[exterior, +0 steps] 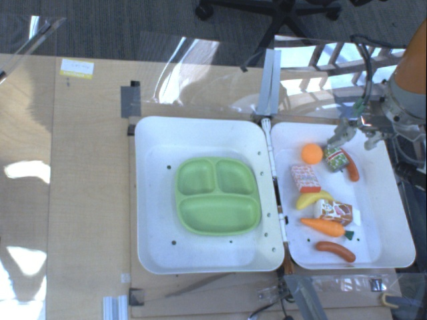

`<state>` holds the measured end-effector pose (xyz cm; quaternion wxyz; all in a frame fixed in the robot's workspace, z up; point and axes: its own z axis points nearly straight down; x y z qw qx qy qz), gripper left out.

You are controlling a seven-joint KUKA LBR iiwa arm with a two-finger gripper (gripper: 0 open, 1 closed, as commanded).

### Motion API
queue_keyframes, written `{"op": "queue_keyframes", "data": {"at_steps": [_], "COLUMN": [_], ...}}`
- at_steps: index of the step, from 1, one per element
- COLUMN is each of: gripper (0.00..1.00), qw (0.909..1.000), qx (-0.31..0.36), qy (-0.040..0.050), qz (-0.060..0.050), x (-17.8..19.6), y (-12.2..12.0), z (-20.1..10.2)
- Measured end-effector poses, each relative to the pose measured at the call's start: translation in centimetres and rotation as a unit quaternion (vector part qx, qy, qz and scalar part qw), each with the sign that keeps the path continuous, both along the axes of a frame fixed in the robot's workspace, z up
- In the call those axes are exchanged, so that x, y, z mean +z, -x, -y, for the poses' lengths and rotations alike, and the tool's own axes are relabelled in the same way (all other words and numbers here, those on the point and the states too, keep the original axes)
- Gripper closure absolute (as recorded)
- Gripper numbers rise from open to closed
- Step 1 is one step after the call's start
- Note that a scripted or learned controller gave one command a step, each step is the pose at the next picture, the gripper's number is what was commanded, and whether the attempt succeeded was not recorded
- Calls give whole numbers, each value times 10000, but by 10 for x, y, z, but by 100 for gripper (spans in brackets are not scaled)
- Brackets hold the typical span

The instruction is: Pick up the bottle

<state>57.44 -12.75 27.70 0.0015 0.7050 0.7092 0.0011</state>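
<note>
The bottle (337, 159), small with a green and red label, lies in the upper part of the right bin (390, 199), between an orange ball (311, 153) and a brown sausage (351, 171). My gripper (355, 137) hangs over the bin's upper right, just above and slightly right of the bottle. Its two fingers (339, 134) are spread open with nothing between them.
Also in the right bin lie a pink carton (305, 177), a banana (312, 201), a red and white carton (334, 211), a carrot (325, 227) and a second sausage (335, 250). The left bin (150, 199) holds a green divided plate (217, 196).
</note>
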Motion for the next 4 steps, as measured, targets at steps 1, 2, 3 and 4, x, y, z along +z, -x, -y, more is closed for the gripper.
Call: {"op": "queue_keyframes", "data": {"at_steps": [1,2,3,4], "gripper": [0,0,0,0], "qw": [9999,9975,9979,9418], "qx": [98,-707,-650,-3362], "qy": [11,-14,2,-17], "qz": [28,25,62,75], "x": [-180,-188,-187,-188], "y": [-58,67,82,82], "z": [65,76,7,2]}}
